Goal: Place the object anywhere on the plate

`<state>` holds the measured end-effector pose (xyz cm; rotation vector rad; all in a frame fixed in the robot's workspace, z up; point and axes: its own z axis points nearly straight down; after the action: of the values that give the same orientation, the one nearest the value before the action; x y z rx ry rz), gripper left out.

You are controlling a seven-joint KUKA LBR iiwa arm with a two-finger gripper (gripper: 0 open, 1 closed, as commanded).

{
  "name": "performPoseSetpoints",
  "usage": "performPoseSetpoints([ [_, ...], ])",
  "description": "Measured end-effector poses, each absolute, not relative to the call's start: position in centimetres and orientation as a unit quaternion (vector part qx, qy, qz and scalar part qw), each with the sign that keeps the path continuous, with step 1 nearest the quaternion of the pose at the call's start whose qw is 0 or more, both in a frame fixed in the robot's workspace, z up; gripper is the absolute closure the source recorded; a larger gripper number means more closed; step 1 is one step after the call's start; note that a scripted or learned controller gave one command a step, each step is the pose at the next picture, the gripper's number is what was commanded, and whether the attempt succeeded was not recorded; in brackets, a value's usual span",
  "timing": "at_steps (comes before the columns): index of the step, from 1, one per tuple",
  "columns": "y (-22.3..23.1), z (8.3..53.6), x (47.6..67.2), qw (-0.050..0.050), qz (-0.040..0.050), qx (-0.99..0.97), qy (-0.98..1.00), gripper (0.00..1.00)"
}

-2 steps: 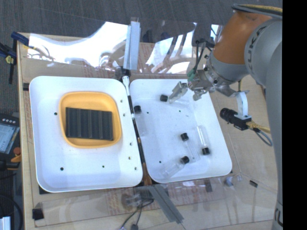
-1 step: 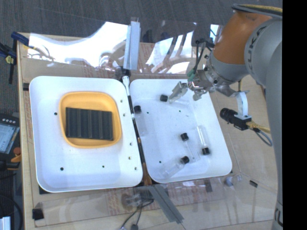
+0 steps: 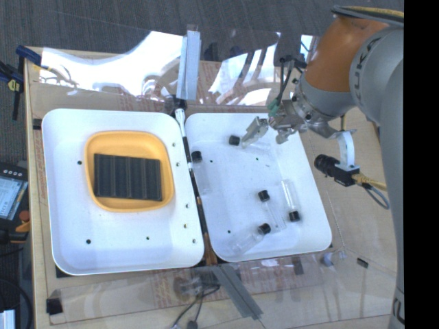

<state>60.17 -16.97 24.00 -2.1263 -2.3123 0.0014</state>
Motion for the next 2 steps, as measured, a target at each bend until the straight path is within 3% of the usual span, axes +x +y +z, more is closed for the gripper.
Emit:
performPoseSetpoints([
  [2,-16.97,24.0,60.17,0.0,0.0005,-0.677,-0.736,0.0],
])
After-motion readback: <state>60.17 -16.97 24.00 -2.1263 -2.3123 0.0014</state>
